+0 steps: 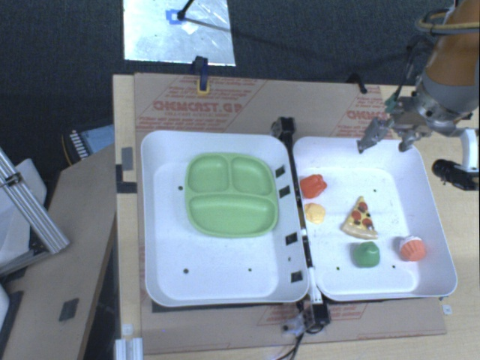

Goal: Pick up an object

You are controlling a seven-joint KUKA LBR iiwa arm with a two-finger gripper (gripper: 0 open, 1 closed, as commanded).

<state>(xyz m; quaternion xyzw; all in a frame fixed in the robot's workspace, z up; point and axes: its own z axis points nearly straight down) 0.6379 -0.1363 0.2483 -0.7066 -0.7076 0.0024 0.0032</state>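
My gripper (388,141) hangs open over the far edge of the right bin (427,201), with nothing between its two fingers. Below it in that bin lie a toy pizza slice (360,220), a red toy (313,185), a small yellow toy (315,214), a green toy (366,254) and an orange-pink cupcake-like toy (412,248). All of them sit well nearer the camera than the gripper.
The left bin (161,261) holds a green divided plate (229,194). A black clip divider (289,186) runs between the two bins. Cardboard (225,100) lies under both bins, and a shiny sheet (178,21) sits at the back.
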